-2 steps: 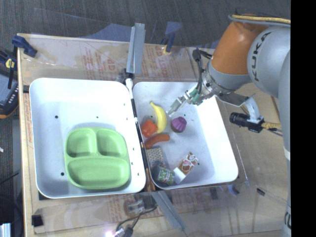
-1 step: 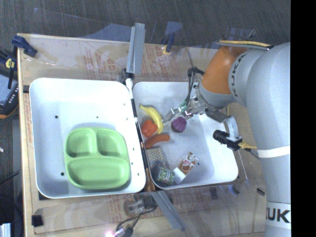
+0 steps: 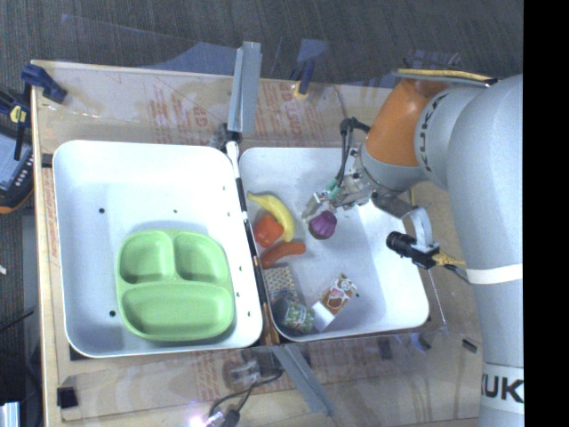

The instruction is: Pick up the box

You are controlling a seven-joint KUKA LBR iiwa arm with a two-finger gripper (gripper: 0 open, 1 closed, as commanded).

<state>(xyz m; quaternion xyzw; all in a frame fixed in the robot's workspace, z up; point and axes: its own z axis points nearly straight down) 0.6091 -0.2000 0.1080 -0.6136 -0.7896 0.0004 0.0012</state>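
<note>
The box (image 3: 337,297) is a small white carton with red and brown print. It lies tilted in the front part of the right bin (image 3: 391,292). My gripper (image 3: 331,199) hangs over the middle of that bin, up and to the back of the box and well apart from it. Just below the gripper's tip sits a purple round object (image 3: 323,225), which looks like a toy vegetable. I cannot see whether it touches the gripper.
Along the right bin's left wall lie a yellow banana (image 3: 274,210), a red-orange toy (image 3: 268,230), an orange carrot-like piece (image 3: 284,251), a patterned packet (image 3: 280,281) and a dark green item (image 3: 293,314). The left bin (image 3: 89,176) bears a green divided plate (image 3: 175,285).
</note>
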